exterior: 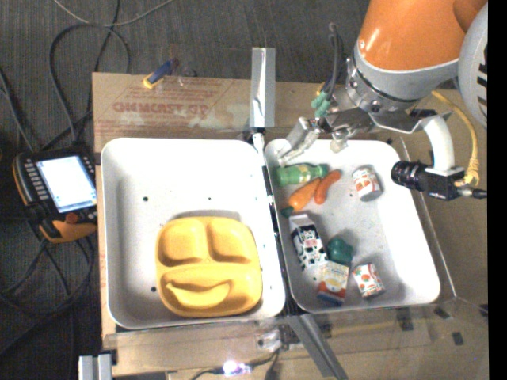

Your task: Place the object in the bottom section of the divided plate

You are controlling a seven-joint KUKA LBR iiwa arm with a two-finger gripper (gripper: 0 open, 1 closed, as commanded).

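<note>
— What's on my screen, biggest first?
— The arm (420, 30) leans over the right bin (420, 244). The yellow divided plate (209, 265) lies in the left bin (127, 212).
— And the fingers (299, 139)?
— Above the green bottle (301, 172) and carrot (314, 190); I can't tell their opening or any hold.

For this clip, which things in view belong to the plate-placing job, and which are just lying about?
Job things:
- yellow divided plate in the left bin
- gripper over the right bin
- toy items there: green bottle, carrot, small cans

Lying about:
- handheld pendant
- floor cables
- blue clip
</note>
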